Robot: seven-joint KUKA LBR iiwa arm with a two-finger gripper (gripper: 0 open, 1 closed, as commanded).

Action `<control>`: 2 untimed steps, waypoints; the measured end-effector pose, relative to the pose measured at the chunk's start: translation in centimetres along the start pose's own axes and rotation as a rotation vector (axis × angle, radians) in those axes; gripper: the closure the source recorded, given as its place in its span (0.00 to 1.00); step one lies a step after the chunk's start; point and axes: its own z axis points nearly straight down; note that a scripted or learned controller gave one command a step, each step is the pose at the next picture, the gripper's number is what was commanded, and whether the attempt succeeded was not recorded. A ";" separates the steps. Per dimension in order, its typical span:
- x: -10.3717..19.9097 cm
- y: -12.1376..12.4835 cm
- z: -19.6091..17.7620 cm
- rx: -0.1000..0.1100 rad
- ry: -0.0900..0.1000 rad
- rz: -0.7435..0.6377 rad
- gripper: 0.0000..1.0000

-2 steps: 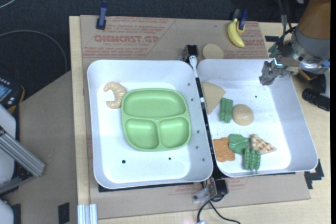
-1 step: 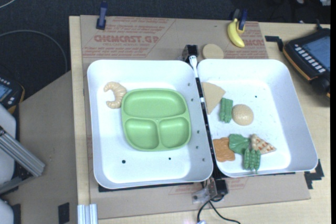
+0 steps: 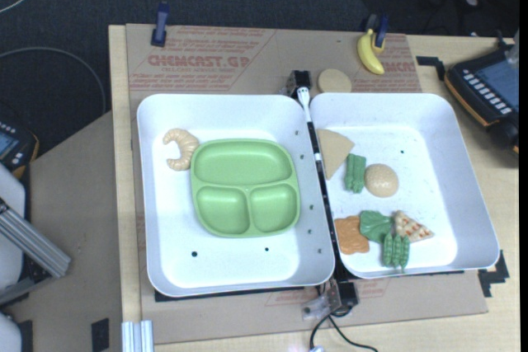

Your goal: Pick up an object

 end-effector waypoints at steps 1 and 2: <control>-0.1 5.7 19.5 0.005 0.006 -0.009 1.00; 6.0 -2.6 9.0 -0.017 0.001 -0.013 1.00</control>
